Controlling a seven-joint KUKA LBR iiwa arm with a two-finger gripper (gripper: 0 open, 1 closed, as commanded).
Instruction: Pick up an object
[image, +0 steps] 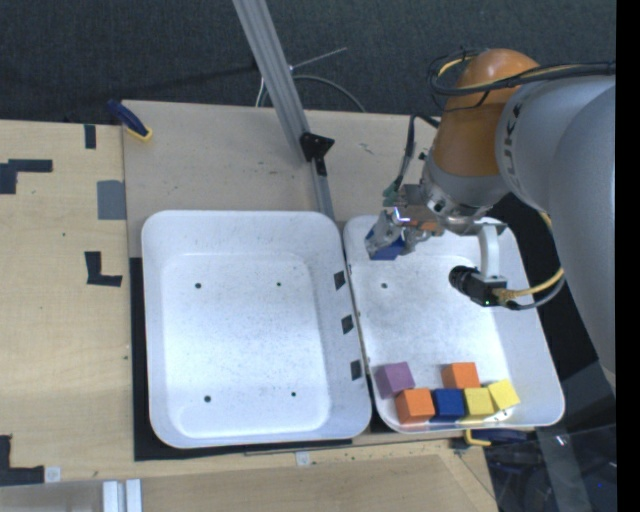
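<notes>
Camera view: tan bench (230, 160), dark floor (120, 50) beyond.

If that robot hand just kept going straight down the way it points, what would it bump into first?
Probably the bare white floor of the right bin, near its far left corner. The hand has something blue at its tip, which would touch first. The blocks lie at the near end, out of that line. Depth is hard to judge.

A small blue block (384, 246) sits at the tool (392, 232), over the right bin's (520, 300) far left corner; whether it is lifted is unclear. Purple (395, 376), orange (459, 374), orange (414, 403), blue (449, 402) and two yellow blocks (490, 398) cluster along its near edge.
</notes>
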